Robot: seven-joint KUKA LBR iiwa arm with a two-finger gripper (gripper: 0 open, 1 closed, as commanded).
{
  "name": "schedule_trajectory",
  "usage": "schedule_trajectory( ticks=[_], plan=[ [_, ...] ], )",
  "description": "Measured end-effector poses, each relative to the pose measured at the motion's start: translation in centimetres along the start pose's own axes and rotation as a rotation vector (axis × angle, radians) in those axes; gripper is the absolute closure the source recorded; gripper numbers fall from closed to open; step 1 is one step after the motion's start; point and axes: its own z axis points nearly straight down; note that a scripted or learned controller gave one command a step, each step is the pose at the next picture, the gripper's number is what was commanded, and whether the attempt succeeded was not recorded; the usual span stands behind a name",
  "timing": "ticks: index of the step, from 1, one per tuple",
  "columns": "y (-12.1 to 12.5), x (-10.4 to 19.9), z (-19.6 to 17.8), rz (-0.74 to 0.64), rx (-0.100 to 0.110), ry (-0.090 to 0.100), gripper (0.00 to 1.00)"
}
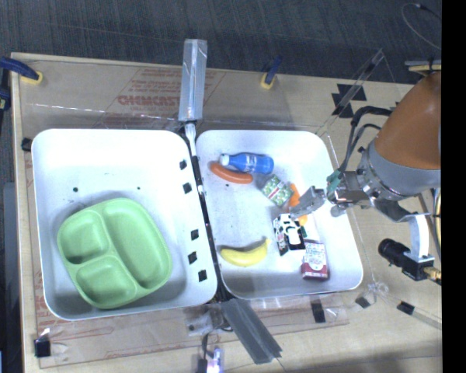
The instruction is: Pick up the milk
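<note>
The milk (287, 234) is a small black-and-white cow-patterned carton lying in the right bin (241, 282), near its right side. My gripper (310, 200) reaches in from the right and hangs just above and up-right of the carton. It points down-left toward the carton, and nothing is visibly held. Part of the carton's upper end sits close under the gripper tip.
Also in the right bin are a red carton (314, 260), a banana (243, 253), a green packet (273, 187), an orange item (293, 195), a sausage (231, 174) and a blue bottle (248, 162). The left bin (46, 154) holds a green divided plate (113, 252).
</note>
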Motion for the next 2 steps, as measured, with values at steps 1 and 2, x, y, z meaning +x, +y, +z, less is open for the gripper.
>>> schedule_trajectory(
  ticks=[1,2],
  plan=[
    [1.0,0.8,13.9,0.107,-0.013,-0.002,0.0],
    [1.1,0.5,12.7,0.105,-0.017,-0.007,1.0]
  ],
)
